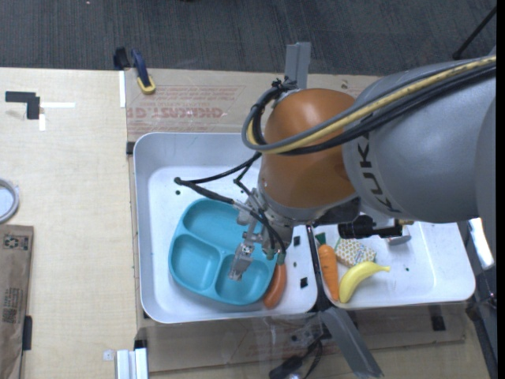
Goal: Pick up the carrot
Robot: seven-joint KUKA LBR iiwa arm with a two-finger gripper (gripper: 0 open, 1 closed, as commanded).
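Robotics lab; KUKA arm [410, 148] over white bins [150, 212]; taped plywood bench [63, 290]; toy food.

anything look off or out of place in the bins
Mostly tidy. One oddity: an orange-brown sausage-like item lies wedged between the blue divided tray and the left bin's wall, not in a compartment. The carrot lies beside the banana in the right bin.

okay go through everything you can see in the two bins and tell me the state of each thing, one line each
Blue plastic divided plate: lying flat in the left bin, right way up.
Brown sausage: lying in the left bin against the plate's right edge.
Orange carrot: lying in the right bin by its left wall, not gripped.
Yellow banana: lying beside the carrot.
Gripper: over the plate, away from the carrot.
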